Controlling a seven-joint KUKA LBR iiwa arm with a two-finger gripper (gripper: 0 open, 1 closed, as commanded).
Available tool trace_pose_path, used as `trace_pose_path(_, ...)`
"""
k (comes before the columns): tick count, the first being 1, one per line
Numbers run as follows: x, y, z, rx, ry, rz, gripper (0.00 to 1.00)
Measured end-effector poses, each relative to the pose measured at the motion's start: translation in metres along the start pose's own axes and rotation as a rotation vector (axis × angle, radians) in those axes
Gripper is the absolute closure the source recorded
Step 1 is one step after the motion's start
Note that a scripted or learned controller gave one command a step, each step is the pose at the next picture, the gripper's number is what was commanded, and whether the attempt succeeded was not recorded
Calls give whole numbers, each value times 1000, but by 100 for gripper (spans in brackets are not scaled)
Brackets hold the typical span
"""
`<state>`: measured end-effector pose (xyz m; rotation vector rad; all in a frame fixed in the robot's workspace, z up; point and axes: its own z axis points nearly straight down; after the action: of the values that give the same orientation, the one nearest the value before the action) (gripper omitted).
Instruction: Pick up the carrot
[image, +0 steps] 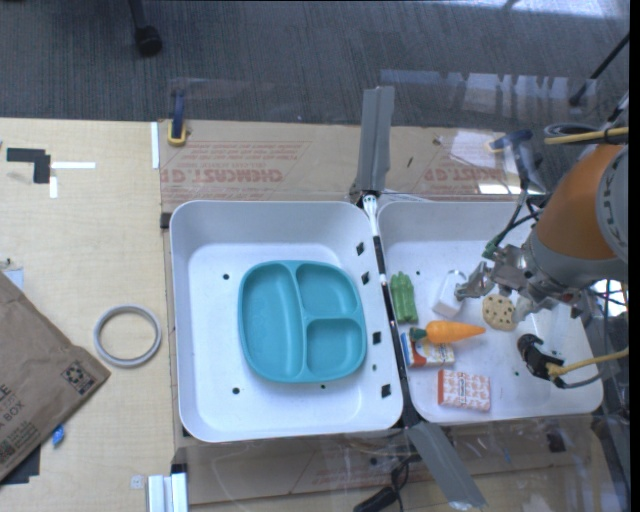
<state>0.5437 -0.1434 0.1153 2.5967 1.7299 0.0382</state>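
Note:
The orange carrot (453, 331) lies on its side in the right bin (560, 400), green tip toward the divider. My gripper (490, 287) hangs over the same bin, up and to the right of the carrot and apart from it. It sits just above a speckled cookie (499, 312). Nothing is seen held in it.
The left bin (200, 300) holds a teal divided plate (302, 321). Around the carrot lie a green vegetable (403, 297), a white piece (447, 296), a small colourful packet (431, 353) and a red-and-white packet (465, 389). A tape ring (127, 334) rests on the bench at left.

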Motion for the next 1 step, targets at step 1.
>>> trace_pose_path(1,31,-50,12,8,-4,27,0)
